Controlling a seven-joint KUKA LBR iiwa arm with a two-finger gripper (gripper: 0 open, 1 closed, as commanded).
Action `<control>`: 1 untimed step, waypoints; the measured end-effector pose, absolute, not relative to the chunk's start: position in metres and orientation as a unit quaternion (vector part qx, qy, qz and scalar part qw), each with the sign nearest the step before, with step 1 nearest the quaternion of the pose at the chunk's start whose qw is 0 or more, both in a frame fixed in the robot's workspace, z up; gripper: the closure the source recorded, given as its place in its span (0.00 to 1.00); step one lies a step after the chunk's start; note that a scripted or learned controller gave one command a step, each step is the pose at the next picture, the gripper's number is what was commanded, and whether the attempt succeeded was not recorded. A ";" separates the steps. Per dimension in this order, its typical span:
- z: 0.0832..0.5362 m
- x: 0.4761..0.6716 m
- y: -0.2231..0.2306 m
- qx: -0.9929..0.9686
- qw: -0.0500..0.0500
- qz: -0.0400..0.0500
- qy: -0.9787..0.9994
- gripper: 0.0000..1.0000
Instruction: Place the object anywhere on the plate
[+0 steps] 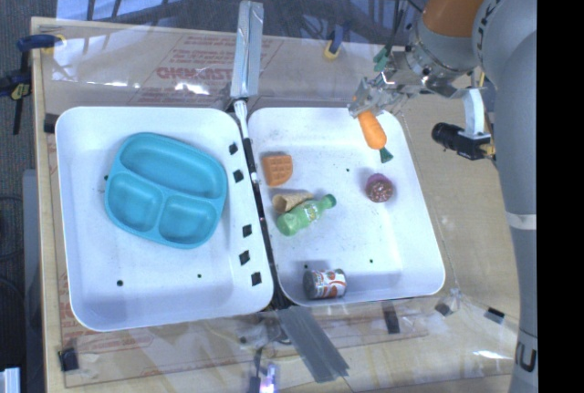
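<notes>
Fingers [372, 101] just above, touching carrot [372, 130]

High slanted view over both bins [246, 291]

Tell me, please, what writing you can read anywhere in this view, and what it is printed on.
Red print on the clear sheet behind the bins: large mirrored letters, too faint and glare-washed to read for certain.
Label on the small can in the right bin: too small and blurred to read.
Nothing else legible.
</notes>
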State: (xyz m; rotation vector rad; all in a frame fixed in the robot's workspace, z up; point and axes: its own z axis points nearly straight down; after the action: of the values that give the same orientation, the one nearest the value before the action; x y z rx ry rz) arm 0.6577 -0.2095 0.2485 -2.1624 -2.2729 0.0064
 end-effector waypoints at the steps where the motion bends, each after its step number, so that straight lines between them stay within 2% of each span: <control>1: 0.227 0.658 -0.112 -0.555 0.003 0.002 -0.832 1.00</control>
State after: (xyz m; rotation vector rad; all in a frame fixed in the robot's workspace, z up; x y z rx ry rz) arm 0.6575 -0.1116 0.2270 -1.7399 -2.6089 0.0068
